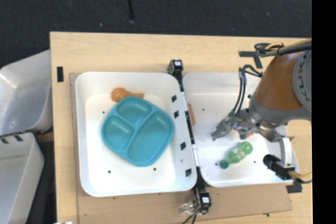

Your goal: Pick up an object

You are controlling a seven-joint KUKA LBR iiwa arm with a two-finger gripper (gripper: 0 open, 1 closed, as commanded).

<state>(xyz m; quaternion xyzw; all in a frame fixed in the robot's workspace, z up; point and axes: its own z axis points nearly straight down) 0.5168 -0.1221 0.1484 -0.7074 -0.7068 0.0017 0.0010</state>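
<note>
While the arm reaches over the right bin [210,86], pincer [223,131] low above its floor, finger state impossible to tell, green bottle [236,155] lying just beside it, blue tray [138,131] and orange spoon [125,94] in left bin [84,128].

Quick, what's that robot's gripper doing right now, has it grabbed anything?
Gripper: cannot be told whether open or closed; nothing seen in it. It hangs in the right bin, just above the green bottle.
</note>
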